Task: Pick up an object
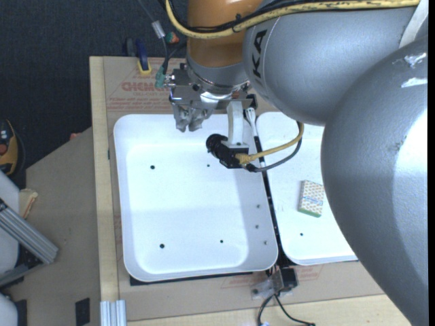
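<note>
A small flat block [311,198] with a pale speckled top and a green-yellow edge lies in the right bin [306,250], near its left wall. My gripper [190,121] hangs over the far edge of the left bin [197,263], well to the upper left of the block and apart from it. I see nothing held at the gripper's tip. The grey arm with its orange band covers most of the right bin's far and right parts.
A black fitting with a yellow cable [225,151] hangs from the wrist over the left bin's far right area. The left bin's floor shows a few small dark dots. Brown bench board [102,182] surrounds both bins.
</note>
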